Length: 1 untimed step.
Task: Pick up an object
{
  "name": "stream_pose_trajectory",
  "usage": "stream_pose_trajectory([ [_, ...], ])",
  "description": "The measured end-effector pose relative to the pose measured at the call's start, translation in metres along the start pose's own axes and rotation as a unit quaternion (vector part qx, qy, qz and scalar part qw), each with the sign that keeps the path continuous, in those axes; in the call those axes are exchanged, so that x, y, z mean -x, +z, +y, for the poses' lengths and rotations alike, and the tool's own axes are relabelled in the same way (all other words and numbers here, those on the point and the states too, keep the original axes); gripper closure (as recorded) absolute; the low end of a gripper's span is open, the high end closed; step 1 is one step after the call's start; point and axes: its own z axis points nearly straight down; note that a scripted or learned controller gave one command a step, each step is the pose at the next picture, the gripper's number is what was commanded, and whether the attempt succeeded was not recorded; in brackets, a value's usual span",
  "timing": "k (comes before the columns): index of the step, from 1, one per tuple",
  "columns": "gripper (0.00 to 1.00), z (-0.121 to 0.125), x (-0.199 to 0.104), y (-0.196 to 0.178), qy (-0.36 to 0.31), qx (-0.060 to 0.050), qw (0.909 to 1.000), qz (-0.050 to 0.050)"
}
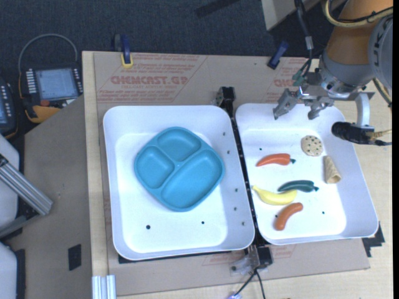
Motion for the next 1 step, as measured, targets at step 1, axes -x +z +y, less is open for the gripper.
stream_pose_trajectory([
  [1, 0.00, 0.0008, 0.0000, -0.0015, 0.000, 0.002, 1.0000, 0.000],
])
